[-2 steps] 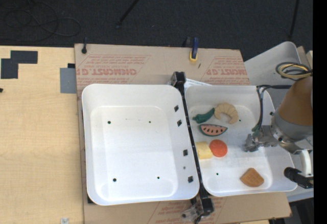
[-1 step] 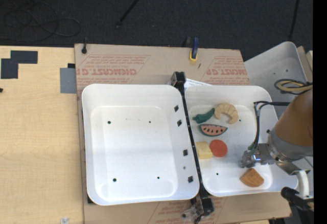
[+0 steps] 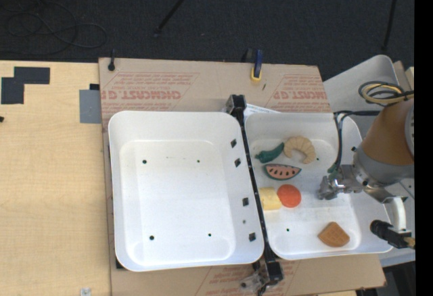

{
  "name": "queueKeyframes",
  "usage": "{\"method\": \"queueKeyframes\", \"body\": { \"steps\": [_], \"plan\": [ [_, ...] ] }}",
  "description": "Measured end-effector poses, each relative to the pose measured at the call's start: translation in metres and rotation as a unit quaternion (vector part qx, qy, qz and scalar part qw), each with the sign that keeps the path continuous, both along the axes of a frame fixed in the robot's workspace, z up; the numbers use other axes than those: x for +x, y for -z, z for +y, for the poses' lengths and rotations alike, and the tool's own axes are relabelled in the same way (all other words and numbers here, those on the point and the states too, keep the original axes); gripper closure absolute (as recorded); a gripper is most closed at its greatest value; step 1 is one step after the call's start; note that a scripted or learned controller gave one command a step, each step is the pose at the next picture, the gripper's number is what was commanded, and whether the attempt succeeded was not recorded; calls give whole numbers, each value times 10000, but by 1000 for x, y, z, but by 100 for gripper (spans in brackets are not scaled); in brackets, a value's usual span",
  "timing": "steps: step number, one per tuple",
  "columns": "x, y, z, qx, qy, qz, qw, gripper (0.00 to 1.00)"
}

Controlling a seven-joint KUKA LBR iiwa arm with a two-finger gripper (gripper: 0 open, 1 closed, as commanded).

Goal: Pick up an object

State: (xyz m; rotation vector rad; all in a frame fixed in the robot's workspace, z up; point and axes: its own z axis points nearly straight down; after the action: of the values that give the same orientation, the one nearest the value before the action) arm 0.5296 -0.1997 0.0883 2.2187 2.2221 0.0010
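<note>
A: Objects, right bin (image 3: 308, 253): six toy food items. Croissant (image 3: 300, 148), upper middle. Green pepper-like piece (image 3: 270, 153), just left of it, close or touching; I cannot tell which. Watermelon slice (image 3: 282, 171), directly below both.

B: Lower rows?

A: Yellow block (image 3: 269, 199), against the divider. Red-orange round item (image 3: 289, 196), touching the block's right side. Brown bread-like piece (image 3: 333, 235), alone near the lower right corner.

B: Gripper?

A: Gripper (image 3: 328, 188), over the right bin's right-hand part, well apart from the red-orange item and above the bread-like piece. Open or closed: cannot tell. Nothing visible between its tips.

B: Left bin (image 3: 176, 129)?

A: White, beside the right bin, sharing the black-clipped divider (image 3: 245, 180).
</note>
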Motion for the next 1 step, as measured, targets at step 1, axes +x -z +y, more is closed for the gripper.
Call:
{"method": "queueKeyframes", "body": {
  "steps": [1],
  "plan": [
    [-55,0,77,11,-3,9,10000,100]
  ]
}}
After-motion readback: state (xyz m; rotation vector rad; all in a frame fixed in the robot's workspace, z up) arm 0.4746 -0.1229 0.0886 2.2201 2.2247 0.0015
